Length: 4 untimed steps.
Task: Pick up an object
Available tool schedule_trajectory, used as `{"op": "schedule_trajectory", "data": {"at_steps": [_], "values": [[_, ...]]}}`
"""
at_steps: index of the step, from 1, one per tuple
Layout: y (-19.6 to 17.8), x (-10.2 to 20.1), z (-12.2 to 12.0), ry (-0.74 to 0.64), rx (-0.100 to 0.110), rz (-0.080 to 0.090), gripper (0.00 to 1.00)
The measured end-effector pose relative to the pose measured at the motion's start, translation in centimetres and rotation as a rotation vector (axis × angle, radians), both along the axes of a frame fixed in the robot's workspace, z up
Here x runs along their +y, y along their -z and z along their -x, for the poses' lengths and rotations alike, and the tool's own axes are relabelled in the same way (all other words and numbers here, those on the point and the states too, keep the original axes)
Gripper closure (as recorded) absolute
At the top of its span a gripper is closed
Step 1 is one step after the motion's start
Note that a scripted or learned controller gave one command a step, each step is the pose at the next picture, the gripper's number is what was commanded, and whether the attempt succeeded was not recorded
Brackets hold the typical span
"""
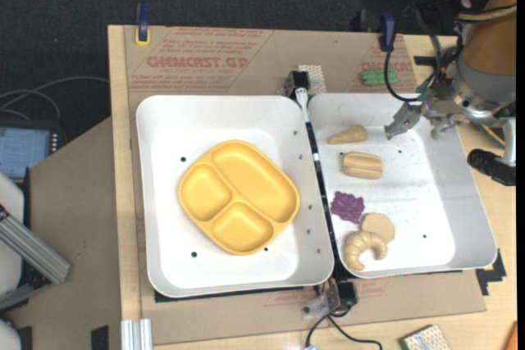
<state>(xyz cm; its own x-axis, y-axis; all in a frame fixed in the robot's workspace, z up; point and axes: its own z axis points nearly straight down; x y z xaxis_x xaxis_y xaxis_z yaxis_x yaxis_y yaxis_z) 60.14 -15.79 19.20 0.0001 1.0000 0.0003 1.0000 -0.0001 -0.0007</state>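
Observation:
The right bin (447, 201) holds several toy foods. A small tan bread piece (348, 134) lies near its far left, with a tan bun (362, 165) just in front of it. Nearer the front are purple grapes (347, 206), a round tan biscuit (380, 225) and a croissant (363, 247). My gripper (418, 125) hangs over the bin's far right part, to the right of the bread piece and apart from it. Its fingers are spread open with nothing between them.
The left bin (164, 176) carries a yellow divided plate (238, 196). A green object (377, 78) lies on the bench behind the right bin. Blue clamps (143, 33) hold the board's far edge. The right bin's middle and right floor is bare.

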Motion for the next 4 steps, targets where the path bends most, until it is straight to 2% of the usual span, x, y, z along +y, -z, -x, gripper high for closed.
{"op": "schedule_trajectory", "data": {"at_steps": [1,2,4], "values": [[11.4,2.5,-2.1,-0.003,0.005,-0.002,0.0],[11.0,2.5,-6.0,-0.007,0.031,-0.001,0.0],[11.1,2.4,-5.9,-0.003,0.03,-0.003,0.0]]}}
